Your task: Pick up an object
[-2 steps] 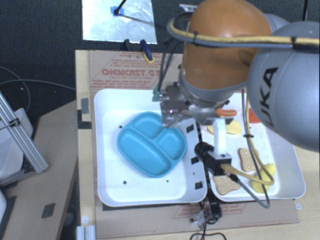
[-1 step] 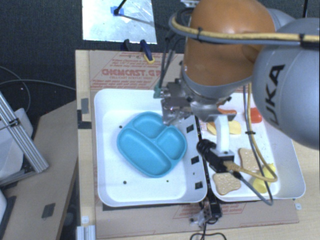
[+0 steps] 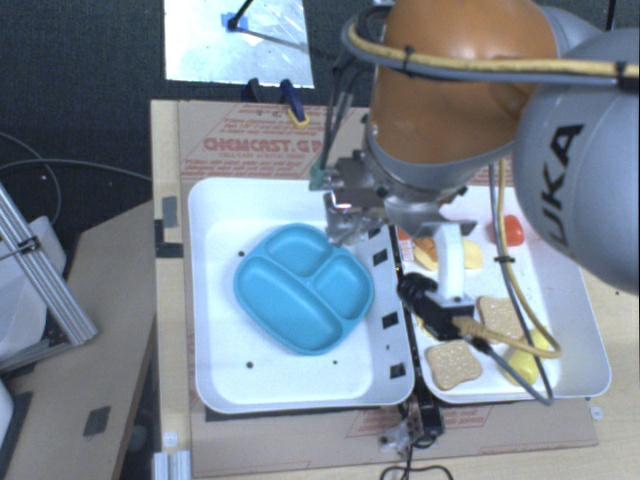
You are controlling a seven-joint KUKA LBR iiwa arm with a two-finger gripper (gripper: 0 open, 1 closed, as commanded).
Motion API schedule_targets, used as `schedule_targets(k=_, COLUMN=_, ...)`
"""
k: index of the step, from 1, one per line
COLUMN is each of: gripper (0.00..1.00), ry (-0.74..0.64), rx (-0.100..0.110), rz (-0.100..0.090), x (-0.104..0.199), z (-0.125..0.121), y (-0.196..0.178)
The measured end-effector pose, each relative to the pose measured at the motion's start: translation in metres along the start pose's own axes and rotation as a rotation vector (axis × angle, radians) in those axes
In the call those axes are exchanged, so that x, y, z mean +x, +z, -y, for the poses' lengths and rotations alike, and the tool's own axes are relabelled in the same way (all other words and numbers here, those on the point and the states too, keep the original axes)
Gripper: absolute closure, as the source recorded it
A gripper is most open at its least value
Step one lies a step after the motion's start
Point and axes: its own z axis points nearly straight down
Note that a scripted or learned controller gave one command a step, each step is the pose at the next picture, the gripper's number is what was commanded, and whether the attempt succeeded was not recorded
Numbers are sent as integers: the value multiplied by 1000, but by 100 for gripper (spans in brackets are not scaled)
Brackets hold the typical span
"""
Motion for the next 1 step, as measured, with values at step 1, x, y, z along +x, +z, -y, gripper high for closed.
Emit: schedule_targets(k=1, gripper=100, ry=-6, rx=-2, rz=0, x=0, z=-1, y=-11)
